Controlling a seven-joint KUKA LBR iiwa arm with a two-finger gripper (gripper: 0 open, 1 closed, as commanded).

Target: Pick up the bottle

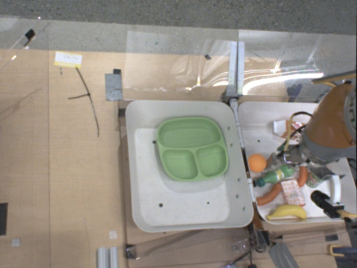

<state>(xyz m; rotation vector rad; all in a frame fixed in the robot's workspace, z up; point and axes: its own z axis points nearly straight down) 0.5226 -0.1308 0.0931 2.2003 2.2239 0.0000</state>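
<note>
Green bottle (274,176) lying on its side in the right bin (262,128), tucked between the orange (256,163) and the red sausage (268,194), banana (288,211) just below. End effector (289,159) hanging right above the bottle's right end. Can't tell if open or closed from here. Green tray (192,148) sitting in the left bin (184,208).

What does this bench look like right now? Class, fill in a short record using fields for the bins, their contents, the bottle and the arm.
left bin: holds a green divided plate
right bin: holds the bottle, an orange, a banana, a sausage and a small carton
bottle: green, lying on its side, beside the orange
arm: over the right bin, above the bottle
gripper: low, near the bottle's upper end; grasp unclear
</note>
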